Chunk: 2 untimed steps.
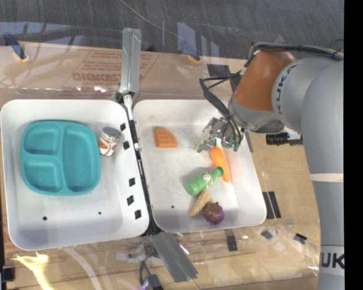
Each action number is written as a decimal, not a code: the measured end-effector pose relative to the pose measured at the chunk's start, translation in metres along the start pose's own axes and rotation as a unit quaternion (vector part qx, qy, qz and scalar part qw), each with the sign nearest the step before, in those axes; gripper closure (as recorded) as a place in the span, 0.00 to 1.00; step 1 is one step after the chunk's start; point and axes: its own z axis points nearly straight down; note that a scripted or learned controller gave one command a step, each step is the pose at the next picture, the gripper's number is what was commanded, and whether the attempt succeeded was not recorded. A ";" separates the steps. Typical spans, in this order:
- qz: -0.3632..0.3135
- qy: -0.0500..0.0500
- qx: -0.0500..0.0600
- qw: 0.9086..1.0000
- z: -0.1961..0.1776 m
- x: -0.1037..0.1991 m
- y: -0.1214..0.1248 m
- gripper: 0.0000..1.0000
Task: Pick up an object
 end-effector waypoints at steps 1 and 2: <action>0.095 0.002 0.001 0.996 0.001 0.031 0.029 1.00; 0.207 0.000 0.000 0.978 0.001 0.022 0.084 1.00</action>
